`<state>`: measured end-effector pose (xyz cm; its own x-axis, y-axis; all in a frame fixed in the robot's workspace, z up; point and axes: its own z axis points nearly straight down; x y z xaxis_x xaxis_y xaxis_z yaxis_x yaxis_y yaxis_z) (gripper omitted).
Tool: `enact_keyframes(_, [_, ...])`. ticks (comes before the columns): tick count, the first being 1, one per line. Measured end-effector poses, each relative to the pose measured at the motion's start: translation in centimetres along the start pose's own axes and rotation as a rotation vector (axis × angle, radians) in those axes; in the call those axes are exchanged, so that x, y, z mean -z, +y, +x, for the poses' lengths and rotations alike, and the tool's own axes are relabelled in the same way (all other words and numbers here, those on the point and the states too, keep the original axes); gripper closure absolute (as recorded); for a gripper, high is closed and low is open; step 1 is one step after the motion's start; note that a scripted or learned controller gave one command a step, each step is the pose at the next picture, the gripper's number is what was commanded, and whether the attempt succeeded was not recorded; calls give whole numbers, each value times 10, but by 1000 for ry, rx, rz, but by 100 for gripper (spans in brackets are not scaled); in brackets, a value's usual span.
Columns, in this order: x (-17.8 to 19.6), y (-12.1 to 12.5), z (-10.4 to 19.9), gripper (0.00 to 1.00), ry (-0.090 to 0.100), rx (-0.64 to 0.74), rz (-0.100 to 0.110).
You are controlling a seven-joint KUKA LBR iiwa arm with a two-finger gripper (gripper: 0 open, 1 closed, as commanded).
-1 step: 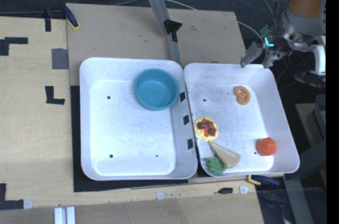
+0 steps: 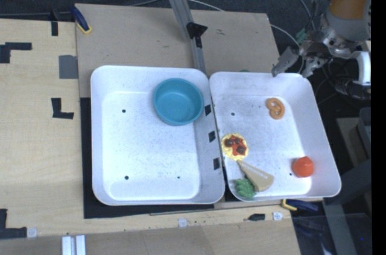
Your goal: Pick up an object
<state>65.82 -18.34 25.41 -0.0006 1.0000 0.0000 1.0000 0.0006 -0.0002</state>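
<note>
Bench (image 2: 151,25) carries two white bins side by side. Left bin (image 2: 120,157) holds a blue bowl (image 2: 178,101) near its far right corner, upright, close to the shared wall.

Right bin (image 2: 265,127) holds five small items. A pale wedge (image 2: 256,175) lies near the front edge, its point toward the bin's centre, with a green piece (image 2: 244,188) just beside it at the front left corner, possibly touching; the view is too coarse to say. A round yellow piece with red and dark spots (image 2: 234,146) sits near the left wall, just beyond the wedge. An orange-red ball (image 2: 303,166) rests near the front right corner, well apart from the others. A small pretzel (image 2: 275,108) lies toward the far edge.

Arm (image 2: 350,0) hangs beyond the right bin's far right corner. Gripper (image 2: 294,61) sits over the far rim, fingers apart, nothing between them.
</note>
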Motion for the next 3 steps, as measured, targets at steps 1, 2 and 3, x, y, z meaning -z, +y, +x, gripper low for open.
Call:
enact_keyframes(1, [-62,3,4,0,1,0,5])
enact_keyframes(2, [-105,3,8,0,1,0,4])
enact_keyframes(3, [-153,1,17,0,1,0,4])
